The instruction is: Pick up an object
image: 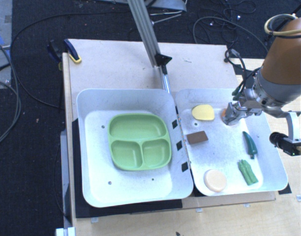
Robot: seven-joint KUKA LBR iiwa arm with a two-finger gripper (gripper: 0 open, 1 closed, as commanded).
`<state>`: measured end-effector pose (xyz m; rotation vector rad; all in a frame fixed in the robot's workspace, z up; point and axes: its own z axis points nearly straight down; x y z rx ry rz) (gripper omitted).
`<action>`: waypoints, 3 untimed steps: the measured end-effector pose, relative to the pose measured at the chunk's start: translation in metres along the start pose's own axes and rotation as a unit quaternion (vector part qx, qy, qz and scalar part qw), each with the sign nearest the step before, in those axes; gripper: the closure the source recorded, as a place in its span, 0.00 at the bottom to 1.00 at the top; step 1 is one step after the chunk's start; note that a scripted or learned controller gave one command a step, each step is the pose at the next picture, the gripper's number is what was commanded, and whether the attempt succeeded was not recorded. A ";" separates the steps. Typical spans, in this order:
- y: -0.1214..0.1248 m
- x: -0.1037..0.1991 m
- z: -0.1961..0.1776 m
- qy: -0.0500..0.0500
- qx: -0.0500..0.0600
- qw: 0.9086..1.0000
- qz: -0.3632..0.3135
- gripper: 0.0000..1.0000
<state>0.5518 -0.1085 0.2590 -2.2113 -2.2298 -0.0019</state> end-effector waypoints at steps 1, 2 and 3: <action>-0.013 0.049 0.015 0.000 0.002 1.000 0.001 1.00; -0.021 0.098 0.027 0.000 0.001 1.000 0.000 1.00; -0.035 0.156 0.019 0.000 0.001 1.000 0.000 1.00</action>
